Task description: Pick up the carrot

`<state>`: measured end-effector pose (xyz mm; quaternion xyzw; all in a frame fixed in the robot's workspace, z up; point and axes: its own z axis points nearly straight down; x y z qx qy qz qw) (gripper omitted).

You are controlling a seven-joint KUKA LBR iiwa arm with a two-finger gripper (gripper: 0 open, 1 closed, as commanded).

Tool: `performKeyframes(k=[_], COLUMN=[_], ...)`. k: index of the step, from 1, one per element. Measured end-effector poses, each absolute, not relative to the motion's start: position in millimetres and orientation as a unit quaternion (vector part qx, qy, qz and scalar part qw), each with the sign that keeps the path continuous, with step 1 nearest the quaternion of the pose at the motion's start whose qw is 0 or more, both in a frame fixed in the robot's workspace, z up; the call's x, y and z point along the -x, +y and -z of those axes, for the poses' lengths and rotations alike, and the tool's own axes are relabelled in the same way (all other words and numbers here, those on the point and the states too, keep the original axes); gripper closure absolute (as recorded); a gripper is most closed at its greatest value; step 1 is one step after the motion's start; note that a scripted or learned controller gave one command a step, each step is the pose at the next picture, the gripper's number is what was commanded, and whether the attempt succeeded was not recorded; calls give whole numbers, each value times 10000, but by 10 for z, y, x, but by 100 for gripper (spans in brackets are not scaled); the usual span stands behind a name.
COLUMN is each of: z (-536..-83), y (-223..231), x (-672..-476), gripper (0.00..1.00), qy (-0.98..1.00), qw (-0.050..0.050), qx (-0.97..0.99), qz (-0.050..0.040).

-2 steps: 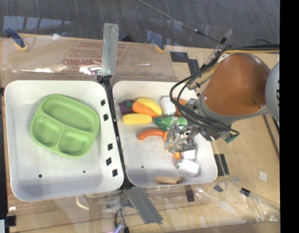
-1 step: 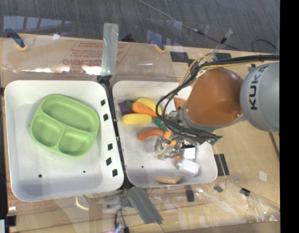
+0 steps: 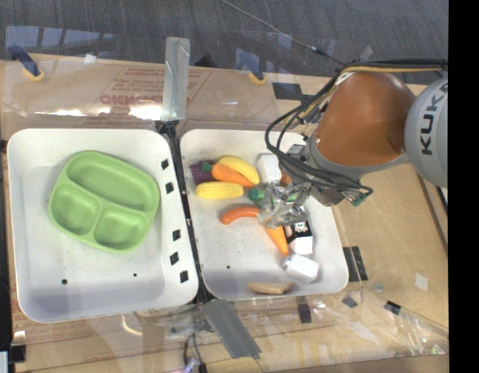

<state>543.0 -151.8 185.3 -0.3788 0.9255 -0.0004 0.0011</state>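
Note:
The carrot (image 3: 279,239) is a short orange stick lying in the right bin (image 3: 224,274), pointing down and to the right. Its upper end is hidden under my gripper (image 3: 281,208), which hangs low right over that end, in among the toy foods. The orange wrist band and cables cover much of the gripper from above. A second orange piece (image 3: 239,214), longer and curved, lies just to the left of the gripper.
Crowded around the gripper are a yellow banana (image 3: 239,165), a yellow corn cob (image 3: 218,190), another orange piece (image 3: 232,176), a purple item (image 3: 201,168) and white blocks (image 3: 302,267). A tan piece (image 3: 270,288) lies by the front wall. The left bin holds a green divided plate (image 3: 106,200).

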Motion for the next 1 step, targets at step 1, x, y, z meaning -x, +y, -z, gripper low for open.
performKeyframes(k=[1], z=[-1838], y=[-1517], x=[-5422], gripper=[0], qy=[9257], qw=[-1], qx=[3784], qz=[-8])
